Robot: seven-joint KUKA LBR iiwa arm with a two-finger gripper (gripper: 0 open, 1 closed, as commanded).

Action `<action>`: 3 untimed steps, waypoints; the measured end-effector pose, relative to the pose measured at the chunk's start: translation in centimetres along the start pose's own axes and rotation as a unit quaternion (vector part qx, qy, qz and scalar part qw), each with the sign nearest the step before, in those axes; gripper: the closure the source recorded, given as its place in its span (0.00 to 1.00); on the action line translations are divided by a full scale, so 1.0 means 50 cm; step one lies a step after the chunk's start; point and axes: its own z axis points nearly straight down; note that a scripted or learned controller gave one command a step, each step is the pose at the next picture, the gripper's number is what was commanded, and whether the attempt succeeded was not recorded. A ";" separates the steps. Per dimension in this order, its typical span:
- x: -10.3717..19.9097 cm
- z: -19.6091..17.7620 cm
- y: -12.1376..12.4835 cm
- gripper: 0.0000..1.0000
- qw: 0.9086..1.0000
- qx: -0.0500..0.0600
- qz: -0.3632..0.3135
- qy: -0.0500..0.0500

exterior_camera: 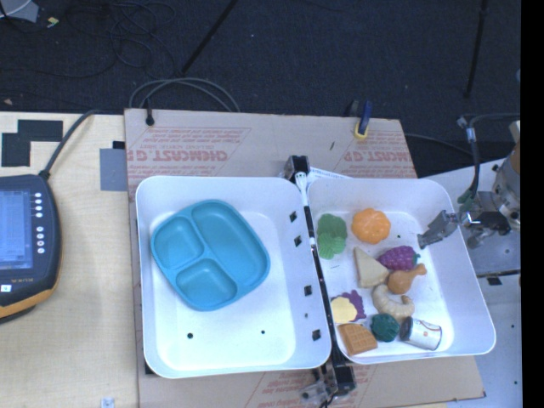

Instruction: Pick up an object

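Observation:
The right white bin (pixel 459 313) holds several toy foods. Among them are an orange (pixel 371 225), a green leafy piece (pixel 331 235), a beige wedge (pixel 368 268) and purple grapes (pixel 398 257). A brown drumstick (pixel 408 277), a tan pastry (pixel 393 303) and a yellow piece (pixel 343 309) lie nearer the front. At the front edge are a waffle square (pixel 358 338), a dark green piece (pixel 384 327) and a small silver can (pixel 422 334). My gripper (pixel 439 226) hangs over the bin's right rim, to the right of the orange and above the grapes, with nothing seen in it.
The left white bin (pixel 170 338) holds a blue divided plate (pixel 209 253). A black divider with clips (pixel 308 262) runs between the bins. A teach pendant (pixel 24 236) lies on the wooden bench at far left. Cables hang behind the cardboard base (pixel 255 147).

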 end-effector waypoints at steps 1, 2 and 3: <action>0.042 0.206 0.120 0.00 1.000 0.003 -0.001 0.001; 0.076 0.357 0.240 0.00 1.000 -0.001 -0.002 0.000; 0.073 0.327 0.238 1.00 1.000 -0.001 -0.001 -0.001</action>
